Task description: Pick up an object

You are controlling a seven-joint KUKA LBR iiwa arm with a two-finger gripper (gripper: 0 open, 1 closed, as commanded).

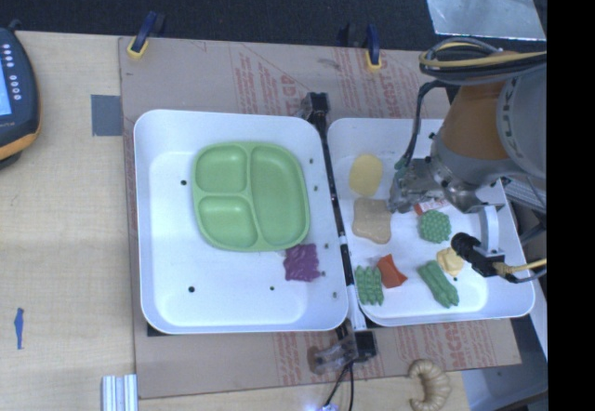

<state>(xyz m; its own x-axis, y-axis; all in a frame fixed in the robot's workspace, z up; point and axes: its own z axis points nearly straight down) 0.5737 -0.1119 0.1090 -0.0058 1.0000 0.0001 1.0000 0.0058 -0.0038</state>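
Claw (406,198): low in the right bin (502,307); I cannot tell its state (the wrist hides it)
Nearest items: yellow piece (366,174) and tan piece (372,222), just beside it; green broccoli (433,226) near
Left bin (158,214): green divided plate (251,195); purple piece (301,262) beside its lower edge

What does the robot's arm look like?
The arm is big, round and grey, with an orange band above its wrist. Black and yellow cables loop over the top of it. At its end, over the right bin, sits a grey metal gripper. A small black part with a yellow wire sticks out lower down.
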